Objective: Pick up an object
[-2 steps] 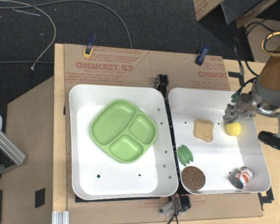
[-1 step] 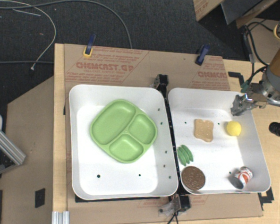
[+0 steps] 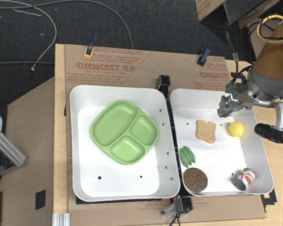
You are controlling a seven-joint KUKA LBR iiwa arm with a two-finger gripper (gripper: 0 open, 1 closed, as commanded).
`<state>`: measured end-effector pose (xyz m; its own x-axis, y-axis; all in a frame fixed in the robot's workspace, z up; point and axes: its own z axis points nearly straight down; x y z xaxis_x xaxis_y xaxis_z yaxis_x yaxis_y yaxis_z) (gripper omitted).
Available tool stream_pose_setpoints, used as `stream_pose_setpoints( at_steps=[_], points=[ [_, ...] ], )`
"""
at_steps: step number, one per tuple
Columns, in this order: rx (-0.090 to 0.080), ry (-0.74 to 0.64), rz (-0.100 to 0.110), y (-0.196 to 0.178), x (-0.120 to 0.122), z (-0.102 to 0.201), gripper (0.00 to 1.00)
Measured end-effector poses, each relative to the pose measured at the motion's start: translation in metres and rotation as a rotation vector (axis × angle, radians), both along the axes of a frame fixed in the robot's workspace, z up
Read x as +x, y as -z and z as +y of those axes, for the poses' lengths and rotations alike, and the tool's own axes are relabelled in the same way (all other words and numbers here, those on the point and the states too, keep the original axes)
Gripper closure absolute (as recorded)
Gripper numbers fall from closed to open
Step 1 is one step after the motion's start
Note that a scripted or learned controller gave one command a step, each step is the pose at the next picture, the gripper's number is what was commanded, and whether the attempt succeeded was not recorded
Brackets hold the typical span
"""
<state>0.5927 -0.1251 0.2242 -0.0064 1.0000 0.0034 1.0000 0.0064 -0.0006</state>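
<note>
Nearby, the gripper [image 3: 226, 108] is seen above the right bin [image 3: 258, 155], nothing held; its finger state cannot be told. The toast slice [image 3: 206, 131] lies just below-left of it.

yellow ball [image 3: 235, 129], perhaps lemon, right bin [image 3: 258, 155]

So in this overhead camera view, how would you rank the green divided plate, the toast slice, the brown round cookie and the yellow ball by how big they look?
1. Green divided plate, by far the largest.
2. Brown round cookie.
3. Toast slice, only slightly smaller than the cookie, so that order is unsure.
4. Yellow ball, the smallest.
</note>
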Motion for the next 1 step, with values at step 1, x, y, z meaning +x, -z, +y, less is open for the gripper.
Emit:
stream_pose_setpoints(
  at_steps=[1],
  points=[
    [0.000, 0.001, 0.002, 0.0088, -0.0005, 0.0500, 1.00]
  ],
)
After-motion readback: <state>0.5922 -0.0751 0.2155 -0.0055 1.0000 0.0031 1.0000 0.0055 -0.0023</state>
